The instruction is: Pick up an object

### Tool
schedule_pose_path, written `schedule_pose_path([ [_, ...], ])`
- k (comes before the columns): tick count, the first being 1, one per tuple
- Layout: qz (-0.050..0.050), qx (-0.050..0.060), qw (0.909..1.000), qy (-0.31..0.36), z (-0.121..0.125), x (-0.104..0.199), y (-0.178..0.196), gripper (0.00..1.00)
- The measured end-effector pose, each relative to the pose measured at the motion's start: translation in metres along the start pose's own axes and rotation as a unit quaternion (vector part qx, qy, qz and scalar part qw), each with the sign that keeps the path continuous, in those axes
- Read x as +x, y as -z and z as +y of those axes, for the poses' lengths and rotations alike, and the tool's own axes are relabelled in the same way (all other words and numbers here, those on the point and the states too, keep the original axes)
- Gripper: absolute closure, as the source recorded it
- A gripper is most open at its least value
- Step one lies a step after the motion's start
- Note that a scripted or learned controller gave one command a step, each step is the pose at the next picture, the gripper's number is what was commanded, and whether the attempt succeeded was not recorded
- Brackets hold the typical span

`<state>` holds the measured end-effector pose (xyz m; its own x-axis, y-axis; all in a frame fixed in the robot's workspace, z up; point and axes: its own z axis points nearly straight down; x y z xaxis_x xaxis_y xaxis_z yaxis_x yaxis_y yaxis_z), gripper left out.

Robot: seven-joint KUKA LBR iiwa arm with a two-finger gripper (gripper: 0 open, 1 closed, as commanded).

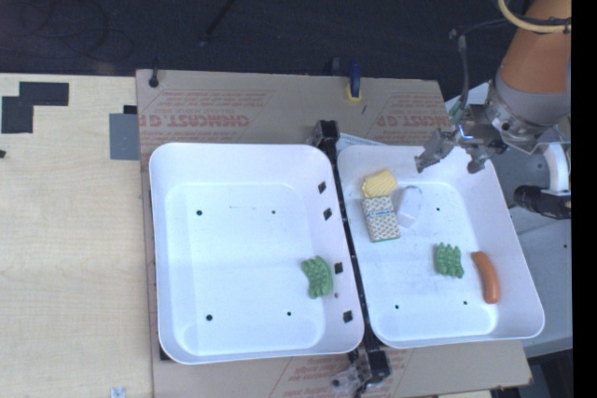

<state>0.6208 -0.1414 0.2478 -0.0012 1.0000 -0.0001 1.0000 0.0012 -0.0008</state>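
Nearest, a knobbly green plastic piece [317, 277] lies low in the left white bin [177, 200]. Rightward (in the other bin [522, 312]): a matching green piece [448, 260], orange sausage [486, 277], yellow sponge [378, 184], patterned carton [381, 218]. Claw [449, 153] spread, gripping nothing, above that bin's far edge.

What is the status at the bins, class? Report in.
Gripper open, fingers spread over right bin's back rim, holding nothing. Nearest: yellow piece, patterned block. Nothing blocking.

Open-jawed gripper [452, 154] above right bin's [522, 294] far rim, nothing held.
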Motion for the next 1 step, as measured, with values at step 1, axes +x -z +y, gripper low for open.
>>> schedule_pose_path([
  [1,0.003,0.01,0.9999,-0.005,-0.1361,-0.0363,-0.0977,0.0],
])
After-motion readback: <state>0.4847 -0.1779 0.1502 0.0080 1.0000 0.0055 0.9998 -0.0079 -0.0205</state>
